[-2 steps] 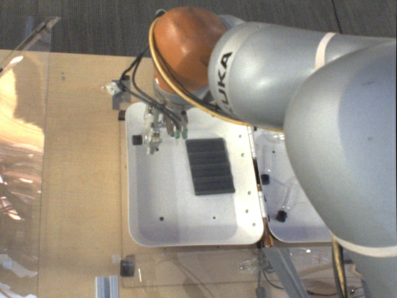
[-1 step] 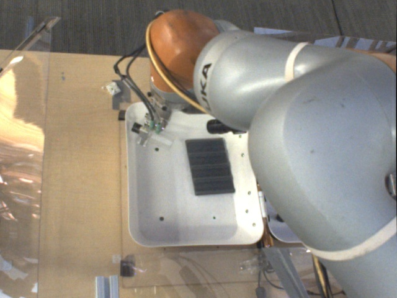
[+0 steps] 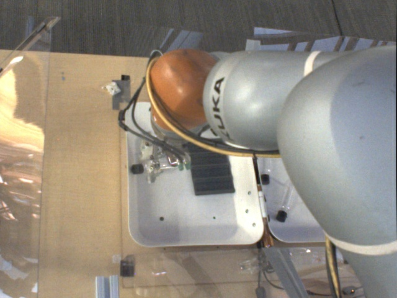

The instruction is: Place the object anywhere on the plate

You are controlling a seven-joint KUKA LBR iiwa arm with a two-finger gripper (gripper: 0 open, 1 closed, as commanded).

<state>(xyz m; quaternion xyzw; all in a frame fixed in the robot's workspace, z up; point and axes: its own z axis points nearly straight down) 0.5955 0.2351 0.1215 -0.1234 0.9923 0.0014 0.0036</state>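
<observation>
Bins: we count two, white, shallow, round-cornered; left bin (image 3: 186, 231) mid-frame, right bin (image 3: 291, 231) at lower right.
Arm: one, smooth grey with an orange dome (image 3: 180, 85).
Gripper (image 3: 155, 160): over the left bin's upper left; grip state we cannot tell.
Object: one dark ribbed slab (image 3: 212, 172), flat in the left bin's middle.

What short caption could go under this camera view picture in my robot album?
A big grey KUKA arm with an orange band leans over the left white bin, its gripper beside a dark ridged block.

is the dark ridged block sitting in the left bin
Yes, the dark ridged block lies flat on the floor of the left bin, beside the gripper.
</observation>
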